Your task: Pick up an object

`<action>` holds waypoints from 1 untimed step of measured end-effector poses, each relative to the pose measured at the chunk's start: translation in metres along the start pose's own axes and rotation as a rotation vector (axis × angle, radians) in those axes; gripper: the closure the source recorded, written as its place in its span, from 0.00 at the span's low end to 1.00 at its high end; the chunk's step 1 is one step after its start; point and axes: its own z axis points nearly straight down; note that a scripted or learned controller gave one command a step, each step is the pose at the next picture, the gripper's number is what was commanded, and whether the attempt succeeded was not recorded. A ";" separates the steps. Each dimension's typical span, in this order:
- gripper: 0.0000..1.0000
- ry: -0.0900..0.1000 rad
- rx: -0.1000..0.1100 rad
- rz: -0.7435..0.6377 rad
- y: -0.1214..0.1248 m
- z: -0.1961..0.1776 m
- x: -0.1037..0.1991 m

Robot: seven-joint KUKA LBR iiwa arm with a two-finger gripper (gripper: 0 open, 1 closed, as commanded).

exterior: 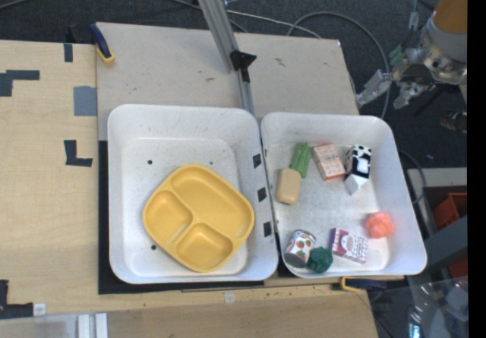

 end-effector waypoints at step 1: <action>0.00 0.000 0.000 0.000 0.000 0.000 0.000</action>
